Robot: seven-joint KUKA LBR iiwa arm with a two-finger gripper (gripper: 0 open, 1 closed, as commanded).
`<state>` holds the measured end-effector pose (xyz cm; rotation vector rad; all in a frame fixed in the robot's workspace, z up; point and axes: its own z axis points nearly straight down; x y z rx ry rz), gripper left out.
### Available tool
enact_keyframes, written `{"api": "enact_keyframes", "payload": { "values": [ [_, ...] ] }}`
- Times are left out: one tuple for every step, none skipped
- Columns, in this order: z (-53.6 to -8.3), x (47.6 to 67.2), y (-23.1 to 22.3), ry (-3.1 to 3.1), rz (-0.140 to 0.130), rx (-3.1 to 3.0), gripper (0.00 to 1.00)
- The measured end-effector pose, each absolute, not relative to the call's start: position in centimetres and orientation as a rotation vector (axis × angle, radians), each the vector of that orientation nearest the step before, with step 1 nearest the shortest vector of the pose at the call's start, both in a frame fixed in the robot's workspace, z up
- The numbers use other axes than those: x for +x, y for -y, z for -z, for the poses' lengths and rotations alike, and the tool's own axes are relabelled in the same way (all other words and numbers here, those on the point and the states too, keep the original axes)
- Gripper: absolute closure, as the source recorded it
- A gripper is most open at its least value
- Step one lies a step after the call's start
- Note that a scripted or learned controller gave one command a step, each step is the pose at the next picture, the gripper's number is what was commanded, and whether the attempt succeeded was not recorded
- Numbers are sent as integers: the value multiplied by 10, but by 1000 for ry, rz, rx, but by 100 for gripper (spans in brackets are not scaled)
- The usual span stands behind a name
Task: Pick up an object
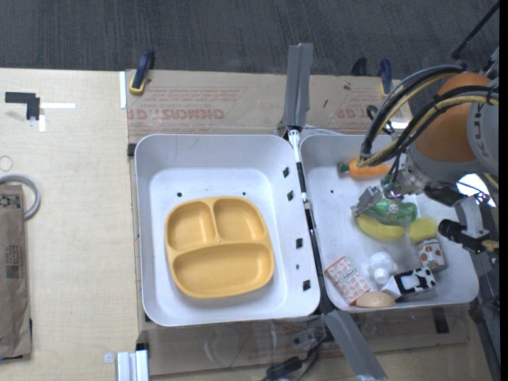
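Gripper (pixel 373 201) hangs low over my right bin (pixel 329 177), its silvery tip at a green object (pixel 394 209) resting against a banana (pixel 379 228); I cannot tell its state. Crowding there could spoil a grasp, I judge. Left bin (pixel 159 169) holds a yellow divided plate (pixel 220 247).

Tray (pixel 220 247) in left bin (pixel 151 213), toys heaped in right bin (pixel 325 181)
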<state>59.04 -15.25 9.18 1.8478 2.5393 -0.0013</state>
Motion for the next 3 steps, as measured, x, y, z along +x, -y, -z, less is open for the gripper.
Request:
{"api": "enact_keyframes", "payload": {
  "values": [
    [-91, 553, 148, -2400, 2, 2029, 0],
    [-102, 554, 150, -2393, 0, 2029, 100],
    [-121, 540, 162, -2194, 3, 2248, 100]
  ]
}}
